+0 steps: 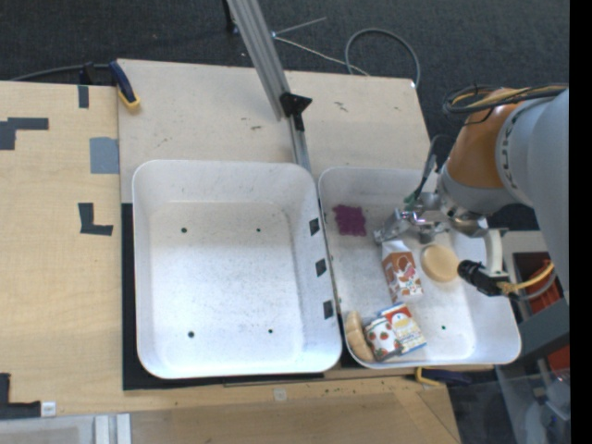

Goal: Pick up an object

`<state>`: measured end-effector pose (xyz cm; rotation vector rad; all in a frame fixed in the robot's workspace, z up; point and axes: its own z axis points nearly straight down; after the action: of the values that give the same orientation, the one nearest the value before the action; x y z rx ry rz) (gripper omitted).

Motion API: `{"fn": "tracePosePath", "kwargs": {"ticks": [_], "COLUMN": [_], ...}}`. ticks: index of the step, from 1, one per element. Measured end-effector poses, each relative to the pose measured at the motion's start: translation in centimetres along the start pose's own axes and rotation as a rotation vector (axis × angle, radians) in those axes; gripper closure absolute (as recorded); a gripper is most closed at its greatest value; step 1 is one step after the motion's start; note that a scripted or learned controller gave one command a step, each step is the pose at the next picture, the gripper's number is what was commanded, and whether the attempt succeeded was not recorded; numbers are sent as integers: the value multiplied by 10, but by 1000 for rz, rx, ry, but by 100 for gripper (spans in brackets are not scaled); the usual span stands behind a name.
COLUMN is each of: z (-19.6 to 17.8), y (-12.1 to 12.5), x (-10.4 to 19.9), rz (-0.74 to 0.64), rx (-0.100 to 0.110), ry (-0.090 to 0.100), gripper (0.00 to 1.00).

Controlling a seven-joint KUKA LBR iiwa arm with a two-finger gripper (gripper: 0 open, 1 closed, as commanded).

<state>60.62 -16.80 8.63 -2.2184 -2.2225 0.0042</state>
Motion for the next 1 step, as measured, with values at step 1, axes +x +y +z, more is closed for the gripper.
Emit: {"fn": "tracePosePath", "kwargs": {"ticks": [1], "z": [-12], "y": [1], "x": [1], "rz": [-1], "rx": [-1], "ry": [0], "gripper": [100]}}
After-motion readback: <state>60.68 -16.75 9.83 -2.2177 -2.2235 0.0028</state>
